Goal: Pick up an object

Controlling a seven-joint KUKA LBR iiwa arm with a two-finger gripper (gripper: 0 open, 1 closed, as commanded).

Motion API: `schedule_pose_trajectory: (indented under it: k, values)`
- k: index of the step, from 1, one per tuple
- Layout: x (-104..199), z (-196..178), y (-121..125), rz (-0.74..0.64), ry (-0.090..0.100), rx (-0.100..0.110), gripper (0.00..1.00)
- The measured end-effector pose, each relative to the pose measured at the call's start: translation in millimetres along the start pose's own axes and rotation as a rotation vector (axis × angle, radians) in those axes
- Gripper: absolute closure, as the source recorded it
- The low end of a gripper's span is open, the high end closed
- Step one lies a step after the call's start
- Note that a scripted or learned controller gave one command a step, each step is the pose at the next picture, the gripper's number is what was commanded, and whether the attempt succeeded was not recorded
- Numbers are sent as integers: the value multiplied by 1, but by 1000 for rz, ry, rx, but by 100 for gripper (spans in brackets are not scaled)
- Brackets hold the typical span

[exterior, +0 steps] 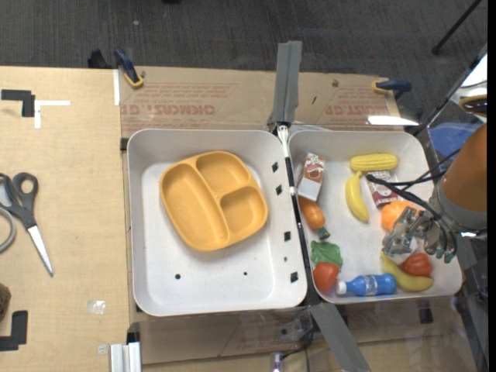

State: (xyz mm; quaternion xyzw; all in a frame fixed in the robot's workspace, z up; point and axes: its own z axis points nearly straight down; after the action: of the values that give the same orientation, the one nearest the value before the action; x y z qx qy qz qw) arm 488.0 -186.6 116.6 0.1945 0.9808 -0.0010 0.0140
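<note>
In the right bin [341, 142], at five o'clock, the claw [401, 239] hangs over an orange fruit [391, 214]; whether it is open cannot be told. The nearest target probably handles as light, rigid, slippery plastic, best pinched across its middle.

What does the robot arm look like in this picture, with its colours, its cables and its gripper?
At the view's right edge the arm shows a broad orange band above a grey wrist. Thin black cables run from it over the right bin. The gripper is small, of bare grey metal, with dark parts beside it.
</note>
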Motion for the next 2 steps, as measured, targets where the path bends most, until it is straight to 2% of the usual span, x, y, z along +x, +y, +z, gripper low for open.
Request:
schedule_pose_trajectory:
  k: [1, 2]
  values:
    - [0, 0, 0, 0, 0, 0, 0]
    - [0, 24, -25, -12, 24, 3, 0]
